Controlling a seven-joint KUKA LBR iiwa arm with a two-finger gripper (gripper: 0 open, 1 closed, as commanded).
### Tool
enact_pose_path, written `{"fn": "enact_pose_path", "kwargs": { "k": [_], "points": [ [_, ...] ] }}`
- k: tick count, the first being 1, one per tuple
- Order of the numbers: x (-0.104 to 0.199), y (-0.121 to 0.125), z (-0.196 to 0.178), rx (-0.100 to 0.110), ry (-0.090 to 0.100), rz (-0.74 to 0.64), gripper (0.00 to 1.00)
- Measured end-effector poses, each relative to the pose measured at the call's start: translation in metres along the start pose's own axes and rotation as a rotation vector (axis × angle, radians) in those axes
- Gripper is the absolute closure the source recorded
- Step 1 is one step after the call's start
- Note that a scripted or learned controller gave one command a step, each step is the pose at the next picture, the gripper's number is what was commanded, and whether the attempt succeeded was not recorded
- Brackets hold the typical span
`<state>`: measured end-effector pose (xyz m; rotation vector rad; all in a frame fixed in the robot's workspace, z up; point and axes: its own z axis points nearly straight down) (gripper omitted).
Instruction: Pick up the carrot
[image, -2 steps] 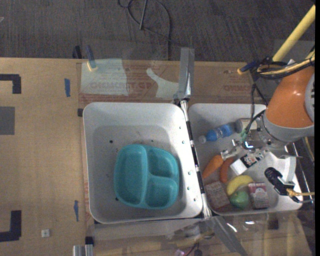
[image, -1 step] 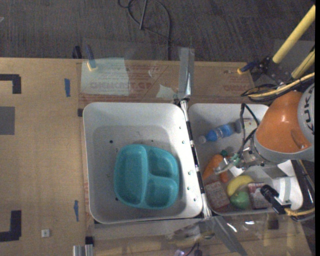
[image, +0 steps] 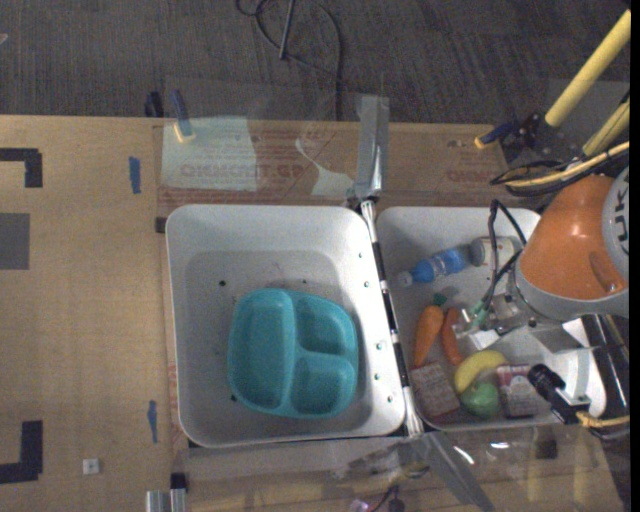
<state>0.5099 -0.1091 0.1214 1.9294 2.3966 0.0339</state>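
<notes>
While the tool (image: 497, 312) hangs in the right bin (image: 420, 228), grip state unclear, the carrot (image: 428, 333) lies just left of it near the dividing edge, banana (image: 478, 367) nearer.

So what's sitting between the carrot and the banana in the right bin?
In the camera view, a small reddish-orange piece lies between the carrot and the banana, right beside the carrot; what it is, I cannot tell.

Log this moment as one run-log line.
task: pick up carrot | carrot: lying in right bin, beside banana | pincer: over right bin, near carrot | teal plate: left bin | status: not picked
</notes>
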Motion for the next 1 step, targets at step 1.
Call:
{"fn": "enact_pose_path", "kwargs": {
  "k": [1],
  "points": [
    [0.037, -0.007, -0.0646, 0.063, 0.028, 0.281, 1.0]
  ]
}}
